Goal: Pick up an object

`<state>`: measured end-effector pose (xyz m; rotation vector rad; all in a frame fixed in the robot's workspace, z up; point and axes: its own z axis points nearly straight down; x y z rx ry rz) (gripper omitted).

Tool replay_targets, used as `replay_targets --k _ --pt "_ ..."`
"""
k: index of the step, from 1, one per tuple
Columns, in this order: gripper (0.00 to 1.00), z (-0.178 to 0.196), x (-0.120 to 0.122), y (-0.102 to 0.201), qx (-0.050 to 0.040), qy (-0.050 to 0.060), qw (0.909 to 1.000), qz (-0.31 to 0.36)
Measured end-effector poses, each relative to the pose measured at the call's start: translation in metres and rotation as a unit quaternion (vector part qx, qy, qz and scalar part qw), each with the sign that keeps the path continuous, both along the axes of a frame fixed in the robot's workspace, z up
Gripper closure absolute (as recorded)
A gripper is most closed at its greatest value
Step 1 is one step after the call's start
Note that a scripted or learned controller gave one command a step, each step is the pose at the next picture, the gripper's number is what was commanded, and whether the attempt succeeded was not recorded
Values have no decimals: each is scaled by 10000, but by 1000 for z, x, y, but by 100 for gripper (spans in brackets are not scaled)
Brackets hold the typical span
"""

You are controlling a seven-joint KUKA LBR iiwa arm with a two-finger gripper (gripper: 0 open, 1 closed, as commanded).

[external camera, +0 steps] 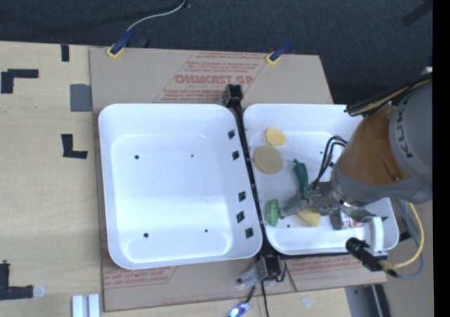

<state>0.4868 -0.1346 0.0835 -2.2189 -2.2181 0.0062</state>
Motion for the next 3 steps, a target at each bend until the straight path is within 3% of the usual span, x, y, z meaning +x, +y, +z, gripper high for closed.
replay_targets --k 1,2,3 --pt "0 2 63 12 -6 -41 10000 18" --pt "0 2 113 44 0 -46 10000 27" --pt "100 12 112 41 -5 -34 10000 15"
